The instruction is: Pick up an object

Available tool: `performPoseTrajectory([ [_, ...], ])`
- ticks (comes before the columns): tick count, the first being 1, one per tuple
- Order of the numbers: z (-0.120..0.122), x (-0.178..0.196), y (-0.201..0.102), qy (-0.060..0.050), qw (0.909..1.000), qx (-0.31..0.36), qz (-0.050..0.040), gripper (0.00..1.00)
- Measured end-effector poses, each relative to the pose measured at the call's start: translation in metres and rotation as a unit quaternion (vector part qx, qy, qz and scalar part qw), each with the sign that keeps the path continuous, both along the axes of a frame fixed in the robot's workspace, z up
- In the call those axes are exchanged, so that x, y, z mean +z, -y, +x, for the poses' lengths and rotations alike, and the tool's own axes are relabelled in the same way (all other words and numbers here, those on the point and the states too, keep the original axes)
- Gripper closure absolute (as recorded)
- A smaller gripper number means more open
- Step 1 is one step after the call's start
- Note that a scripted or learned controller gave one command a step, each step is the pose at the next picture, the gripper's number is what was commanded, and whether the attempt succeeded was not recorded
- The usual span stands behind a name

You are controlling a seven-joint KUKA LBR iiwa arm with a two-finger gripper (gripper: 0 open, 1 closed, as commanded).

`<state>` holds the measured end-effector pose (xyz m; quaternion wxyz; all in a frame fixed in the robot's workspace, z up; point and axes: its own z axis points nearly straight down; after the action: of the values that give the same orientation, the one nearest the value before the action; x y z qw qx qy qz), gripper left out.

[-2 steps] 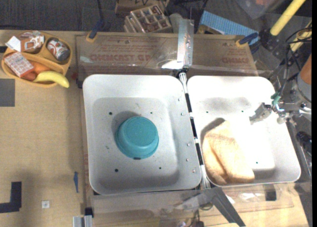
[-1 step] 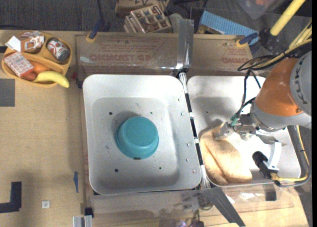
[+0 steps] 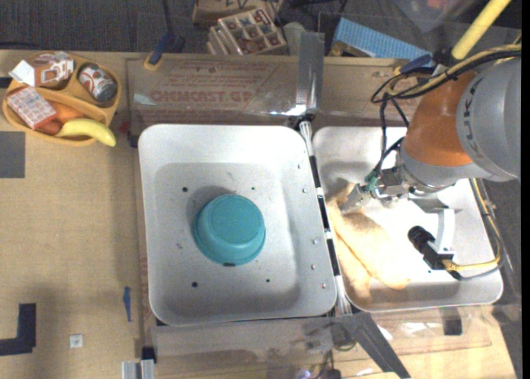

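Observation:
A teal bowl (image 3: 230, 228) sits upside down in the middle of the left bin (image 3: 166, 162). In the right bin (image 3: 348, 146) a pale tan, cloth-like thing (image 3: 368, 249) lies along the left side, running toward the front. My gripper (image 3: 358, 197) hangs low over the far end of that tan thing, close to the bin's left wall. The grey and orange arm (image 3: 451, 133) covers the right bin's back right part.
A yellow tray (image 3: 16, 108) with a banana (image 3: 89, 130) and snack packs rests on the bench at the far left. A flat cardboard box (image 3: 215, 88) lies behind the bins. The raised rim (image 3: 319, 203) between the two bins runs right beside my gripper.

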<state>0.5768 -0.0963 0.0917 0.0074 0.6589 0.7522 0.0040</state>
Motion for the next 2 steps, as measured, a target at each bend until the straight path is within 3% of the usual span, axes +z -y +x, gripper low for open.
performPoseTrajectory([
  [1,0.062,0.000,0.001,-0.001,0.9979,0.064,-0.0006,0.00],
  [2,0.076,0.000,0.013,0.000,0.9775,0.211,-0.0025,0.00],
])
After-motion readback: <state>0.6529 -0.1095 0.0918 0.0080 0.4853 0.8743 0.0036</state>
